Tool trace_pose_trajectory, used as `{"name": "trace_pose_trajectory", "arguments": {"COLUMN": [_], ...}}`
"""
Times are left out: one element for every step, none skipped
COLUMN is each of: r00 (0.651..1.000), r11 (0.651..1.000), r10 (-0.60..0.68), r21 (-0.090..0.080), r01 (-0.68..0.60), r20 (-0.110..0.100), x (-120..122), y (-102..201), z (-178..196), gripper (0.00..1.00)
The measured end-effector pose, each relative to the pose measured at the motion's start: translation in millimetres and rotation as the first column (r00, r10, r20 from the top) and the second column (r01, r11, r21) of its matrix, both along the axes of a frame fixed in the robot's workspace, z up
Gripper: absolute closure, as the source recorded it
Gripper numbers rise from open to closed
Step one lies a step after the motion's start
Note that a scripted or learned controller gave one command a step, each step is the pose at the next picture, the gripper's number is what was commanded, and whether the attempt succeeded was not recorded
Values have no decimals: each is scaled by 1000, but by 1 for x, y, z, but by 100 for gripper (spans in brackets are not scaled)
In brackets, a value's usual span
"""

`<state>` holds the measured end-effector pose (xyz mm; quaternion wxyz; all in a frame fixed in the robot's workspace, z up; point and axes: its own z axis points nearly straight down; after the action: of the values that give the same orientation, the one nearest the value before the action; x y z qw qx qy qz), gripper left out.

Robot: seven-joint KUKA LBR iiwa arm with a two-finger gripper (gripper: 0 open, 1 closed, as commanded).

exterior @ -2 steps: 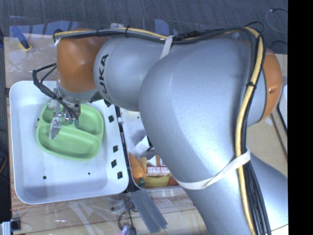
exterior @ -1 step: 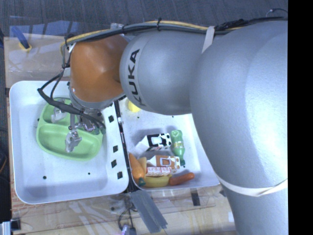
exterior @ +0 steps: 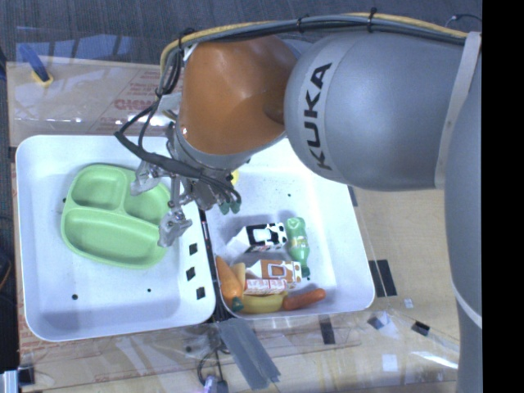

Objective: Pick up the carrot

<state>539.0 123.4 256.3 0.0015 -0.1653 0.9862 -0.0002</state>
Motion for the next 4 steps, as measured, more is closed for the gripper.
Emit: {"name": "trace_pose_trajectory", "arguments": {"r00": [950, 623, 665, 815], "r11": [950, 623, 665, 815], "r10": [313, 782, 747, 580], "r21": [0, 0, 1, 1], "r01": [-313, -782, -747, -580], "r20": [-2, -1, -1, -7], "x": [33, -14, -15, -36], "y": [53, 45, 54, 54], "z": [-145, -83, -73, -166], "gripper": [0, 0, 0, 0]}}
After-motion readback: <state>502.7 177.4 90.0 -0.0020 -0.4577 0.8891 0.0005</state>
